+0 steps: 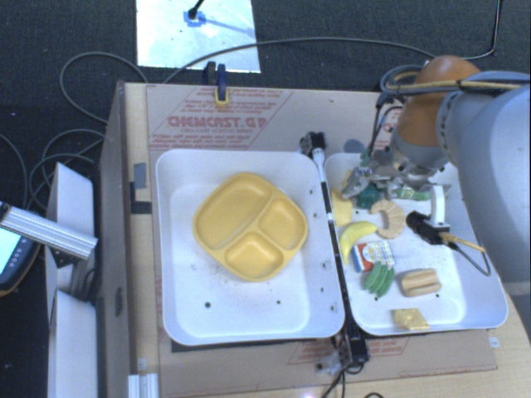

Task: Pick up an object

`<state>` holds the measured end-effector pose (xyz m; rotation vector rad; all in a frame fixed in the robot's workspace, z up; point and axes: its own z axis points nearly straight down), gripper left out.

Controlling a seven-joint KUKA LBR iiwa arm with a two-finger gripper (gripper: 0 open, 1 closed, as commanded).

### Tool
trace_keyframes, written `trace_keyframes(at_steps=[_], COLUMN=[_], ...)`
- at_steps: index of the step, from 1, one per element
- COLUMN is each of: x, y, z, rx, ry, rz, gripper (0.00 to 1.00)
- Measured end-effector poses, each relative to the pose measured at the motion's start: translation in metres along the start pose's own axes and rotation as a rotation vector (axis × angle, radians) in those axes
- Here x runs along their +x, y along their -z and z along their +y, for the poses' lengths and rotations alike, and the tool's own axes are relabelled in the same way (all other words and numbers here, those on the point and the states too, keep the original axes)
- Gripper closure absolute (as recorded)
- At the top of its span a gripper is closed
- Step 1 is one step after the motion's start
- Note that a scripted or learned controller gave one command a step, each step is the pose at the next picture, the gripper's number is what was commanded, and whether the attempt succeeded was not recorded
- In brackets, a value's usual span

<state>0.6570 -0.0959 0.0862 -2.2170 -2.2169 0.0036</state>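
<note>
My gripper (363, 182) is low over the back of the right bin (485, 293), under the grey arm with its orange band. A dark green object (370, 196) lies right beside its tip; I cannot make out whether it is gripped. Close in front lie a tan ring-shaped biscuit (389, 219) and a yellow banana (356, 235). Nearer the front sit a small red, white and blue box (371, 255), green pea pods (380, 279), a tan bread roll (419, 282) and a yellow cracker (409, 318).
The left bin (187, 305) holds a yellow divided plate (250, 225). A pale green and white item (416, 193) lies under the wrist at the back of the right bin. The arm covers that bin's back right corner.
</note>
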Motion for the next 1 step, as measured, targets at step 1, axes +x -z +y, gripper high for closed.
trace_keyframes(at_steps=[1], x=[-0.0009], y=[0.0102], z=[0.0006], rx=[-0.004], ry=[0.005], rz=[-0.004], gripper=[1.00])
